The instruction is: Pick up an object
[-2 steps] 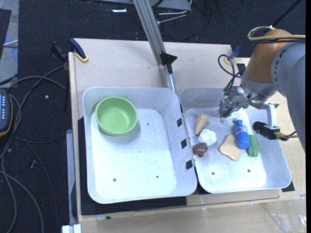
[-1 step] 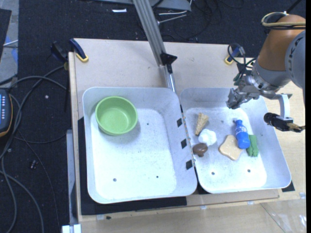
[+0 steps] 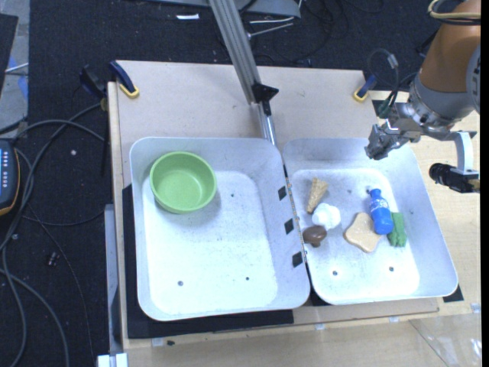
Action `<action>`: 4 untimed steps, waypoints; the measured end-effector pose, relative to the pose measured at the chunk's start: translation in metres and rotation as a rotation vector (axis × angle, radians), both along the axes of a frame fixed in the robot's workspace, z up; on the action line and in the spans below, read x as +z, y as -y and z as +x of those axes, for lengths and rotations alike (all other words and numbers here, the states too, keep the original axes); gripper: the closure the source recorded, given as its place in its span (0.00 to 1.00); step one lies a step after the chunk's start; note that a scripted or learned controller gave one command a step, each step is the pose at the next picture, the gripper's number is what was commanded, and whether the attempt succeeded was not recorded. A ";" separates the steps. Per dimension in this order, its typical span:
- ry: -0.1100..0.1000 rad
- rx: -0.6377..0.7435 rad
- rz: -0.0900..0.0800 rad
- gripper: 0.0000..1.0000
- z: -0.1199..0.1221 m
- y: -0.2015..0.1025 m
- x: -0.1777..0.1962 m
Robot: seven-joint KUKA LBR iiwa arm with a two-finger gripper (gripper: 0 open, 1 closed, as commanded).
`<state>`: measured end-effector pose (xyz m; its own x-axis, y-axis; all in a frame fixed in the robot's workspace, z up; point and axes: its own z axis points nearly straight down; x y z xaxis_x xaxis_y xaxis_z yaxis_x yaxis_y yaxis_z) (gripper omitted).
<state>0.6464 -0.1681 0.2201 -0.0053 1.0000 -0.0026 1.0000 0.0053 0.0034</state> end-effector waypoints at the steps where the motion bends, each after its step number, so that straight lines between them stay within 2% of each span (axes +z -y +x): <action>1: -0.001 0.000 0.000 1.00 0.000 0.006 0.043; 2: -0.010 0.003 0.004 1.00 -0.017 -0.036 0.032; 3: -0.009 0.004 0.003 1.00 -0.027 -0.084 0.032; 4: -0.011 0.005 0.004 1.00 -0.042 -0.143 0.016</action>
